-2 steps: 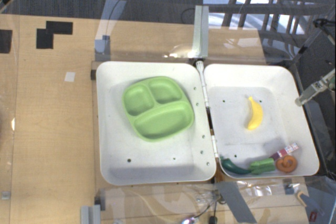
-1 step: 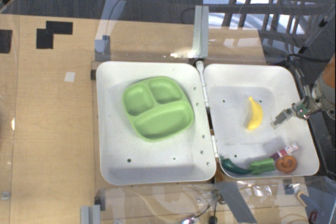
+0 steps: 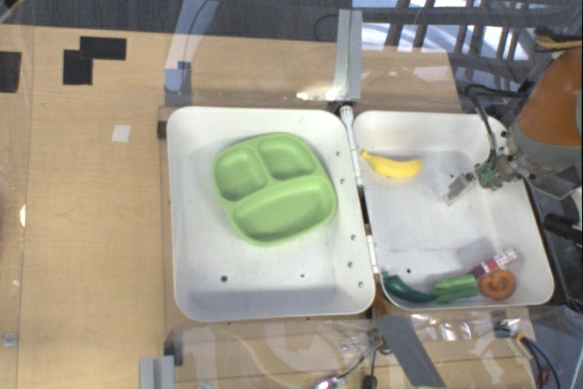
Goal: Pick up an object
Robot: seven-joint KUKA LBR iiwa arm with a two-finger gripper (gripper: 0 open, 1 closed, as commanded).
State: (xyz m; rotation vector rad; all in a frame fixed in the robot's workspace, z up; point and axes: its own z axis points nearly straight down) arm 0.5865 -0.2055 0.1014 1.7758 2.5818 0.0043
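In the right bin (image 3: 428, 232), a yellow banana (image 3: 392, 166) lies near the far left corner. Along the near wall sit a dark green cucumber-like piece (image 3: 407, 290), a lighter green piece (image 3: 454, 288), an orange round object (image 3: 496, 284) and a small red and white packet (image 3: 499, 261). My gripper (image 3: 458, 186) hangs over the right bin's far right part, to the right of the banana and apart from it. I see no object at its tip.
The left bin (image 3: 200, 278) holds a green divided plate (image 3: 273, 187). A metal divider (image 3: 359, 196) runs between the two bins. The arm's orange band (image 3: 551, 109) and cables stand over the right bin's far right corner.
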